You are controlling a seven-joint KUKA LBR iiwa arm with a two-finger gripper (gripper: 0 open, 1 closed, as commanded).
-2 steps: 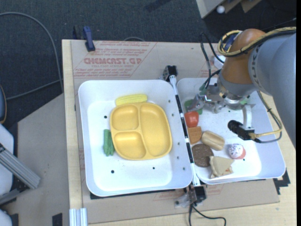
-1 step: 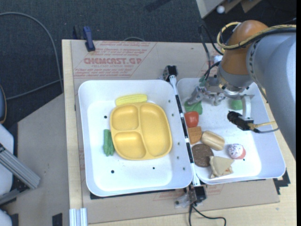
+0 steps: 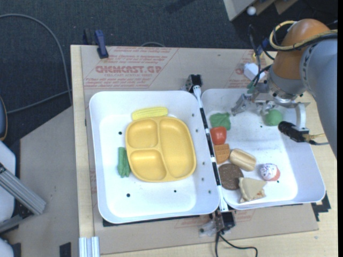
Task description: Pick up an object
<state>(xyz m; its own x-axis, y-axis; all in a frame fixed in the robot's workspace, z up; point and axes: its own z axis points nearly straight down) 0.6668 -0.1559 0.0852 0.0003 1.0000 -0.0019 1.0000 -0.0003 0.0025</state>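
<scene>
My gripper [image 3: 266, 108] hangs over the back of the right bin [image 3: 300, 191], below the arm's orange band. A small round green piece [image 3: 273, 117] lies right under it, touching or nearly so. Whether it is gripped is unclear. More toy food lies in this bin: a green leafy piece [image 3: 220, 121], a red tomato [image 3: 218, 135], an orange cracker [image 3: 222, 153], a bread roll [image 3: 243, 159], a brown cookie [image 3: 230, 176], a sandwich wedge [image 3: 252, 189] and a white-and-red ball [image 3: 269, 171].
The left bin [image 3: 107, 197] holds a yellow divided plate [image 3: 161, 148], a yellow corn piece [image 3: 150, 112] behind it and a green pod [image 3: 124, 162] to its left. A black part [image 3: 295, 131] juts over the right bin beside the gripper. A black divider rail [image 3: 209, 143] separates the bins.
</scene>
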